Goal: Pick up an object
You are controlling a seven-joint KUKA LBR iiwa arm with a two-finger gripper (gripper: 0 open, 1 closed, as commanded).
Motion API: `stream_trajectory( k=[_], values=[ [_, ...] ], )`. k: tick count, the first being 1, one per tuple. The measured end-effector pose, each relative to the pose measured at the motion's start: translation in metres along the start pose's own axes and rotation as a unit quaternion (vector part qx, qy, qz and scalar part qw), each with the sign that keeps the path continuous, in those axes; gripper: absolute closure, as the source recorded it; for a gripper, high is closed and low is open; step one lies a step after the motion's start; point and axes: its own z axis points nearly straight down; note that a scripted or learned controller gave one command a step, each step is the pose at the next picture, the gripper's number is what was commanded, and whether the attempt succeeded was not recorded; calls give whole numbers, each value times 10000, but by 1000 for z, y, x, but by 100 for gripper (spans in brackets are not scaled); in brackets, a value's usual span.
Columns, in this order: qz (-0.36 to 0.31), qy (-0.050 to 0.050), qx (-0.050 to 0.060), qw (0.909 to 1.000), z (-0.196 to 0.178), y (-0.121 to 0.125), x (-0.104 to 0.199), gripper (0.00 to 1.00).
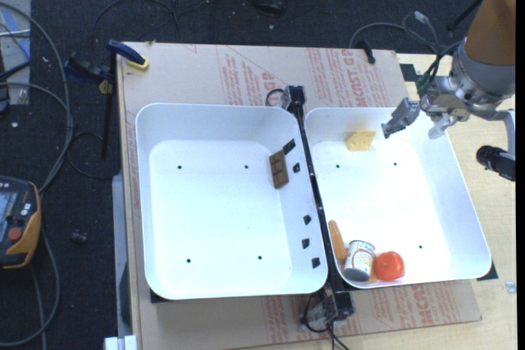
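Note:
My gripper (417,125) hangs over the back edge of the right bin (443,201), open, with nothing between its fingers. A small yellow chunk (361,141) lies in that bin just left of the left fingertip, apart from it. In the bin's front left corner lie an orange stick (336,238), a small tin can (358,256) on its side and a red ball-like fruit (390,265), all close together. A brown chocolate-like bar (280,169) rests in the left bin (205,201) near its right wall.
The two bins meet at a black divider strip (308,176) with clips. They sit on a cardboard sheet (246,65). Cables and a blue-yellow clamp (127,55) lie beyond the bench at back left.

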Motion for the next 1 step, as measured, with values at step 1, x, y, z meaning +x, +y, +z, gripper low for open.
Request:
stream_trajectory(
  k=[1],
  values=[
    [0, 0, 0, 10000, 0, 0, 0, 0]
  ],
)
